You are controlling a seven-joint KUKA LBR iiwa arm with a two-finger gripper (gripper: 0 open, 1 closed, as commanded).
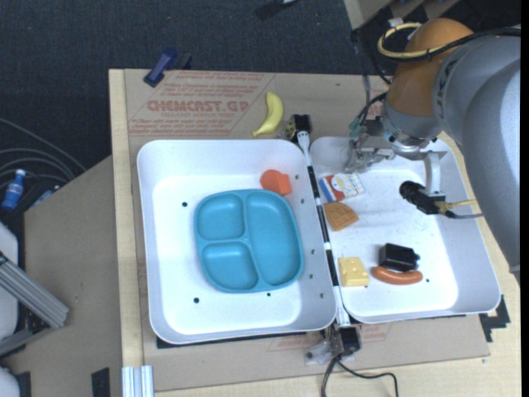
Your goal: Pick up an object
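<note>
Gripper (361, 157): positioned over far left of right bin (463, 288), state not discernible. Red-and-white packet (341, 187): located just near of it.

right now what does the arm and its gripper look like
The arm is a thick, rounded light grey body with a glossy orange band above the wrist. A yellowish cable loop sits beside the band. Below it, a silver wrist leads to a small metallic gripper with thin wires alongside.
</note>
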